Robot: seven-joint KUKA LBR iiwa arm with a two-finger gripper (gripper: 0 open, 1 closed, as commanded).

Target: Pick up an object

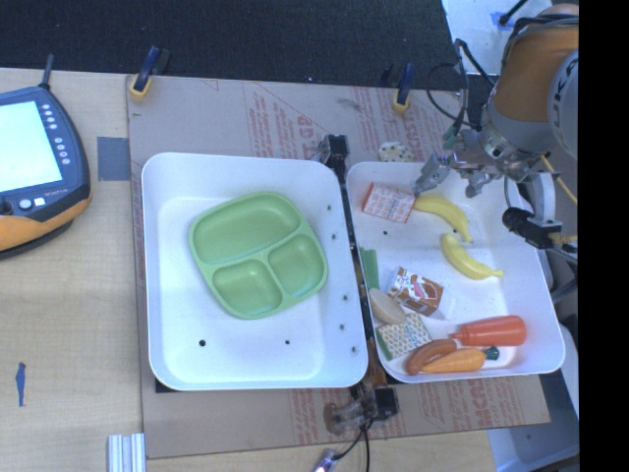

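Our jaws [454,170] hang spread and empty over the right bin's [546,293] far end. Just below them lies a banana [444,211], with a second banana [468,260] a little farther off. We judge it light, stiff and slick, so we would pinch across its narrow middle.

Gripper [454,173] above the far end of right bin [546,293], fingers spread, nothing between them.
Landmark right bin: two bananas [444,210] just below gripper; green divided plate [258,254] in left bin [157,264] alongside.
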